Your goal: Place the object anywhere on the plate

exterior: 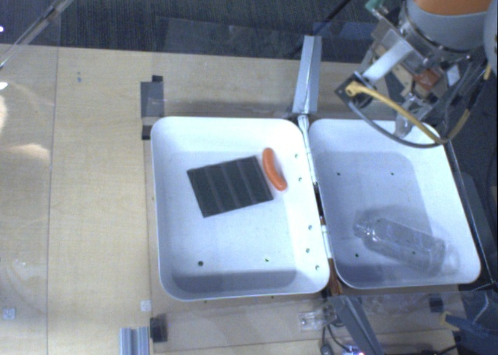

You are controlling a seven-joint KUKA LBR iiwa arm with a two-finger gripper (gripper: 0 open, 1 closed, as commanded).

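A dark grey ribbed rectangular plate [230,185] lies flat in the left bin [179,268], turned slightly. A small orange oblong object [273,169] lies at the plate's right edge, against its upper right corner; whether it rests on the plate or just beside it I cannot tell. The gripper [411,90] hangs under the arm's orange band at the upper right, above the far edge of the right bin [459,213], well apart from the orange object and the plate.
A clear plastic bottle [401,240] lies on its side in the near part of the right bin. A metal post [307,73] stands behind the divider between the bins. Yellow and black cables [389,108] trail from the wrist.
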